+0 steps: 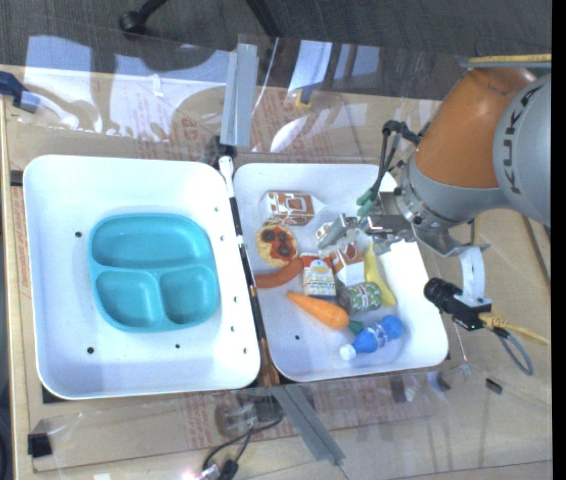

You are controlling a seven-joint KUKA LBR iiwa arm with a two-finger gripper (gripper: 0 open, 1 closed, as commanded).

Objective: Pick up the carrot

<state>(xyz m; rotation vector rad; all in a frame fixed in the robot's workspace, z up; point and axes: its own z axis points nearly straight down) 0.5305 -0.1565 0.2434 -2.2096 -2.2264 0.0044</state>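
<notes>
Right now we see the grey arm with its orange band reaching in from three o'clock over the right-hand shallow white bin. Its metal two-finger gripper hangs above the bin's middle, toward twelve o'clock of the clutter. We cannot tell how far it is parted, and we see nothing held in it.

We count one orange tapered carrot. It lies flat in the right bin, at about six o'clock from the gripper and apart from it, thick end pointing toward four o'clock. At its twelve o'clock a small printed carton sits just beside it.

Around it we count one small green can, one blue plastic bottle with a white cap at the carrot's four o'clock, one yellow banana-like piece, one red sausage-shaped toy at its ten o'clock, one round pizza-like toy and one brown-and-white packet.

We count two bins on the worktop. The left-hand white bin carries one teal plastic tray with three compartments.
</notes>
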